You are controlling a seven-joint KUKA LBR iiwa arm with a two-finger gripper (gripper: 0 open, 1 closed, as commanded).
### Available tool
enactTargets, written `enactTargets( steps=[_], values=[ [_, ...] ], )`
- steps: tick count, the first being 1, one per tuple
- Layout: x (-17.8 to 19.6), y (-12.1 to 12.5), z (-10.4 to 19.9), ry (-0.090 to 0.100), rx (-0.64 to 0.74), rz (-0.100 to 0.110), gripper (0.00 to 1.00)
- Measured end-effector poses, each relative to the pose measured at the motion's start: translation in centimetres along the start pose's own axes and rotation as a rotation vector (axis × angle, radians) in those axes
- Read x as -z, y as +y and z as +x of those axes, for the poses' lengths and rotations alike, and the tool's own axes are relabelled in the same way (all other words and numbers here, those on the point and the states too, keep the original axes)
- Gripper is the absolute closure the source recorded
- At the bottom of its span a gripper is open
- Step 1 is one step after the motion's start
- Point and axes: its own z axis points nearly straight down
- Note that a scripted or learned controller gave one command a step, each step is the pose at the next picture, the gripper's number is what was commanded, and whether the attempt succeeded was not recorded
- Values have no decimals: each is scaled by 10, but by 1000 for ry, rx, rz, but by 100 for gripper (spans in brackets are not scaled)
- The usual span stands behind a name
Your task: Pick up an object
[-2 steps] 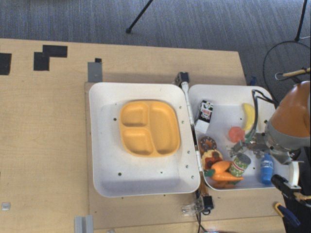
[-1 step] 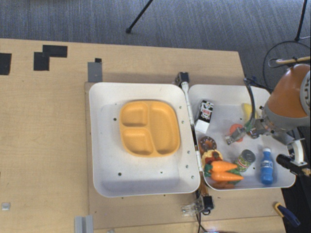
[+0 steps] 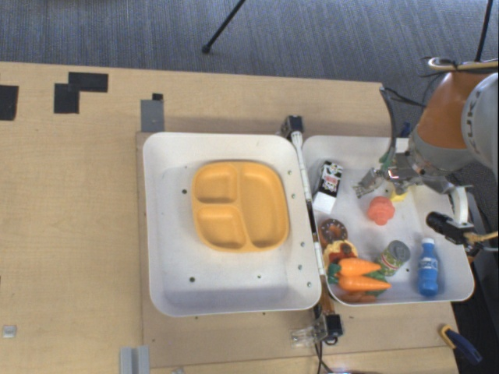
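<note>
Blue bottle, label unreadable, in right bin; gripper state unclear.

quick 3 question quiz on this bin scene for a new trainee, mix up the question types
1. True or false: the yellow divided plate lies in the left bin.
2. Which object lies nearest the hand? A) blue bottle B) pinkish-red object C) carrots
3. Fill in: the blue bottle lies in the ___ bin.

Key: 1 true; 2 B; 3 right
</note>
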Motion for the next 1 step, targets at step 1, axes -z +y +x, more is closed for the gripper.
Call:
enactTargets(
  steps=[1],
  values=[
    [-10, -81, -41, -1, 190, 2, 0]
  ],
)
